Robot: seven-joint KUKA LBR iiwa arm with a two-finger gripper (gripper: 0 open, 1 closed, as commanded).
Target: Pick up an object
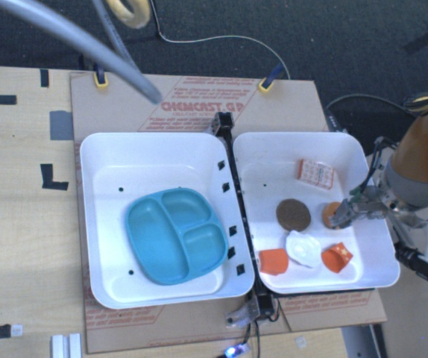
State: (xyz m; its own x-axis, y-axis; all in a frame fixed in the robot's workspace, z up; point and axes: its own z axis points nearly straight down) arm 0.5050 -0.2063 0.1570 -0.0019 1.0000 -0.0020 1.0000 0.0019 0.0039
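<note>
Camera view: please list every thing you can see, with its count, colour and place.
bins: two, white, side by side on the bench.
divided plate: one, blue, in the left bin.
round disc: one, dark brown, middle of the right bin.
small packet: one, white with red print, far part of the right bin.
flat piece: one, orange-red, near edge of the right bin.
crumpled item: one, white, between the flat piece and the small box.
small box: one, red-orange, near right of the right bin.
gripper: one, dark, over the right bin beside an orange item.
</note>
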